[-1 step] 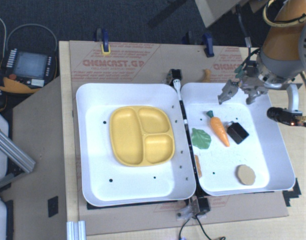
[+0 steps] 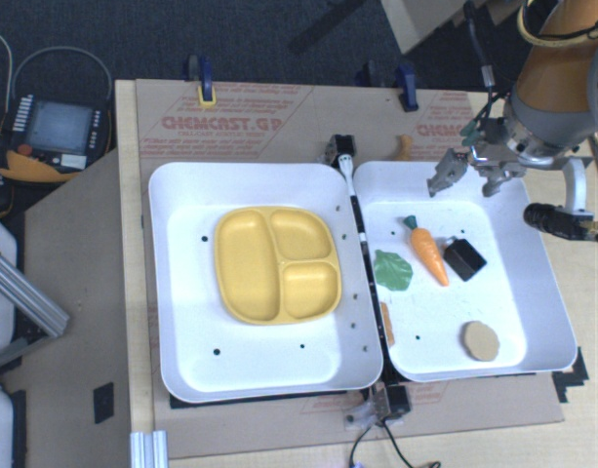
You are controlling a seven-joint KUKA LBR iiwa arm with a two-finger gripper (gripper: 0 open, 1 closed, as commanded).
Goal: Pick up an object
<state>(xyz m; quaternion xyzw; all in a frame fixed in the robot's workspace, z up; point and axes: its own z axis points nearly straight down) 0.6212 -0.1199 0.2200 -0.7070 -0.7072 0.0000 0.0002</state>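
The right bin (image 2: 518, 291) holds an orange carrot (image 2: 429, 253) with a green top, a green leafy piece (image 2: 393, 269) to its left, a small black block (image 2: 464, 259) to its right, and a tan round disc (image 2: 481, 340) near the front. My gripper (image 2: 469, 180) hangs above the bin's far edge, well behind the carrot. Its two grey fingers (image 2: 445, 176) are spread apart and open, with nothing between them.
A yellow divided plate (image 2: 277, 263) lies in the middle of the left bin (image 2: 177, 291). A black clamp (image 2: 342, 149) sits at the far end of the seam between the bins. The arm comes in from the upper right.
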